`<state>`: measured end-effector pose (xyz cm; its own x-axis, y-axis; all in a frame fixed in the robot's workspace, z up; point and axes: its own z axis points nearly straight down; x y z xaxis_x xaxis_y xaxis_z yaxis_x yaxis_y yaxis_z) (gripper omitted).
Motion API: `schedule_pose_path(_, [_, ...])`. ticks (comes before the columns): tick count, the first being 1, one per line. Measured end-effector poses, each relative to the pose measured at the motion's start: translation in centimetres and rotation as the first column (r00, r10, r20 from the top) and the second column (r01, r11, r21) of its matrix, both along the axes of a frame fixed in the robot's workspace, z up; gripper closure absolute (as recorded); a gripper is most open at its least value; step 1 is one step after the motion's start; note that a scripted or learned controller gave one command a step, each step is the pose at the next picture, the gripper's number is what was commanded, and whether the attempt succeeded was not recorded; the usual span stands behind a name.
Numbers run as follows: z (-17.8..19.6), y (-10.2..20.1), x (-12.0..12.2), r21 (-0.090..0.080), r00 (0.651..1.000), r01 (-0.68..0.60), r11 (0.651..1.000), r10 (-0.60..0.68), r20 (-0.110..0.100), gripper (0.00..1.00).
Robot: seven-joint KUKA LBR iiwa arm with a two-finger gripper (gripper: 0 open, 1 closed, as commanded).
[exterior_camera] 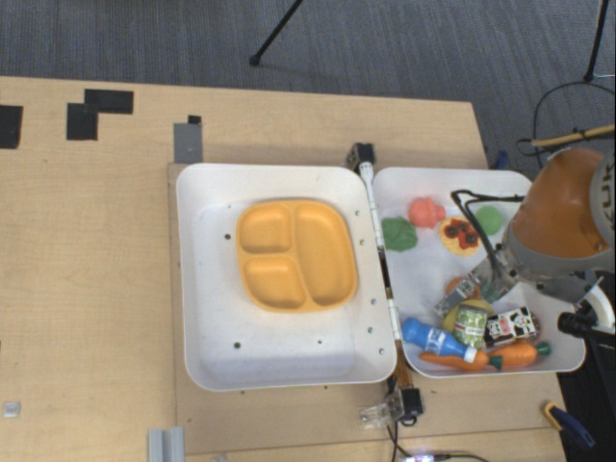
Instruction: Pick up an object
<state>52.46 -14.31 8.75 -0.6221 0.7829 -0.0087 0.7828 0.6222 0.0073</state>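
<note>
The right bin [423, 258] holds several small items. A pink lump [426, 211] and a green leafy piece [398, 234] lie at its far left. Beside them are a yellow tart with dark berries [459, 234] and a green ball [489, 219]. Along the near wall lie a blue bottle [430, 336], a green-and-yellow can [471, 322], a black-and-white carton [509, 326] and an orange carrot [500, 357]. My gripper [466, 294] hangs low in this bin, just above the can and right beside it. The grey arm with its orange band [566, 210] covers the bin's right side.
The left bin [207, 287] carries a yellow divided plate [295, 255] in its middle. A black cable [476, 200] loops over the right bin's far edge. The wooden bench [87, 258] stretches to the left, with black marks at its far left.
</note>
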Motion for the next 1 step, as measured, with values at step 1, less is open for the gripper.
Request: schedule_pose_path(1, [0.00, 5.02, 4.13, -0.001, 0.941, -0.339, 0.941, 0.339, -0.002, 0.00])
